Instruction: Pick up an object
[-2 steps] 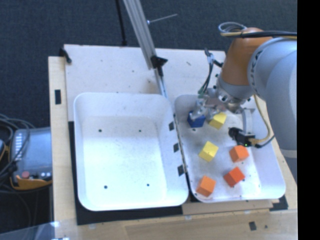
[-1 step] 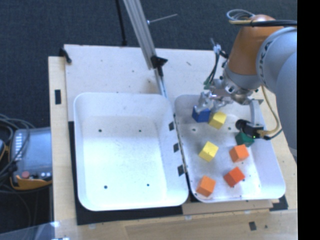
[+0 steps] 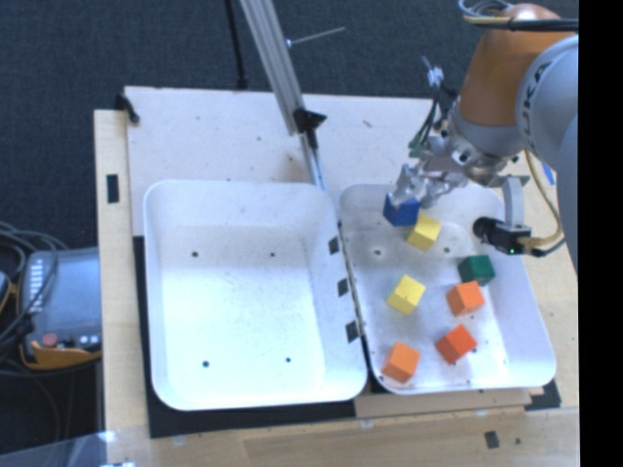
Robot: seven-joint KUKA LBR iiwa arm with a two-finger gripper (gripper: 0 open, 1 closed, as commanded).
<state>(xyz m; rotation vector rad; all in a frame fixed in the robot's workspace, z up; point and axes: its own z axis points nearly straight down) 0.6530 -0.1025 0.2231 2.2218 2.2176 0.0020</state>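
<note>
A blue cube [image 3: 400,210] hangs between the fingers of my gripper [image 3: 407,195], which is shut on it above the back left part of the right bin [image 3: 531,343]. Just below and right of it a yellow cube [image 3: 423,233] rests on the bin floor. Further toward the front lie another yellow cube [image 3: 407,294], a green cube [image 3: 477,269] and three orange cubes [image 3: 465,299], [image 3: 456,343], [image 3: 401,361].
The left bin [image 3: 161,261] sits beside the right one, sharing a middle rim. A slanted metal rail [image 3: 277,56] runs from the top down to the bins' back edge. A black cable part [image 3: 496,232] hangs by the arm at the right bin's back.
</note>
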